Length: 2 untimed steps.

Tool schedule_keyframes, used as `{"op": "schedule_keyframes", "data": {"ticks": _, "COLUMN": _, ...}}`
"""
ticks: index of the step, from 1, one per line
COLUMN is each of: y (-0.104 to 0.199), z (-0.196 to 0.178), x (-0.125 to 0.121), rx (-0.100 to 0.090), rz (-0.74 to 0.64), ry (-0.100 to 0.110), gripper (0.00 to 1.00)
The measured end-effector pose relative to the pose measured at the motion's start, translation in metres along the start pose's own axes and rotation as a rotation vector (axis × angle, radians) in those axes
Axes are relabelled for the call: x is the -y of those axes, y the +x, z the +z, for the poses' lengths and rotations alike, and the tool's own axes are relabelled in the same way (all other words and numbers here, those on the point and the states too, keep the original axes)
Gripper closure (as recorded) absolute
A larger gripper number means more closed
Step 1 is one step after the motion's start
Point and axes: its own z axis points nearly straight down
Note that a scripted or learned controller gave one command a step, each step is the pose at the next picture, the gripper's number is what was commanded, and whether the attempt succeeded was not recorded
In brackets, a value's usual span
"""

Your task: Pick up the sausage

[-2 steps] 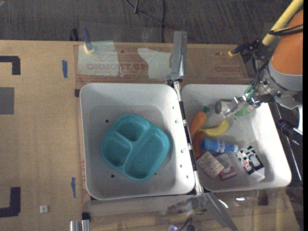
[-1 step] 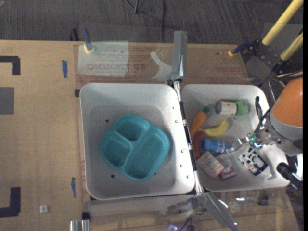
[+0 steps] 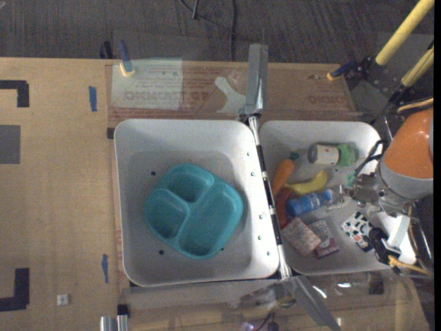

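Observation:
The sausage (image 3: 281,209) is a dark red-brown piece lying along the left wall of the right bin (image 3: 365,131). It sits just below an orange carrot (image 3: 282,174) and to the left of a blue bottle (image 3: 308,203). My gripper (image 3: 358,188) hangs over the right part of that bin, under the arm's orange band (image 3: 411,150). It is well to the right of the sausage, with the bottle lying between them. Nothing is visibly held.
The right bin also holds a yellow banana (image 3: 311,182), a grey can with a green end (image 3: 331,154), a pale packet (image 3: 301,236), a small maroon box (image 3: 324,240) and a black-and-white spotted item (image 3: 356,227). A teal divided plate (image 3: 194,210) lies in the left bin (image 3: 131,157).

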Motion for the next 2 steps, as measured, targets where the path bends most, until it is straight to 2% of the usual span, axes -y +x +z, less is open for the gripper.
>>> {"op": "schedule_keyframes", "data": {"ticks": 1, "y": 0.042, "z": 0.003, "x": 0.006, "rx": 0.002, "rz": 0.044, "ry": -0.009, "gripper": 0.0}}
{"op": "schedule_keyframes", "data": {"ticks": 2, "y": 0.083, "z": -0.012, "x": -0.05, "rx": 0.0, "rz": 0.206, "ry": 0.003, "gripper": 0.0}}
